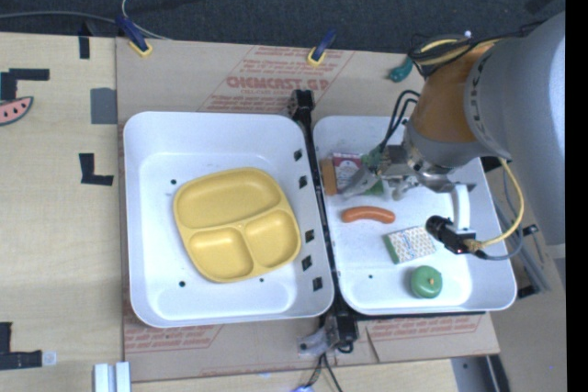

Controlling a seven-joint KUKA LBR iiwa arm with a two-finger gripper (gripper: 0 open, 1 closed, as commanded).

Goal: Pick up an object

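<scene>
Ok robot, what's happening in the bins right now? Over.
Tool low in the right bin, by the small packet. Nothing seen in its grip. Orange sausage, checked block and green ball lie loose nearby. Yellow tray sits in left bin.

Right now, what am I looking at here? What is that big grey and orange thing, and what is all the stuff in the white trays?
You are looking down at a slant from one fixed camera above a workbench. The big grey and orange thing is a robot arm, reaching in from the right. Its gripper sits low over the right bin, close to a small red and white packet. Whether it holds anything cannot be told from here. Also in that bin lie a toy sausage, a small patterned card and a green round toy. The left bin holds a yellow divided plate. The arm's job is to pick up one object.
</scene>
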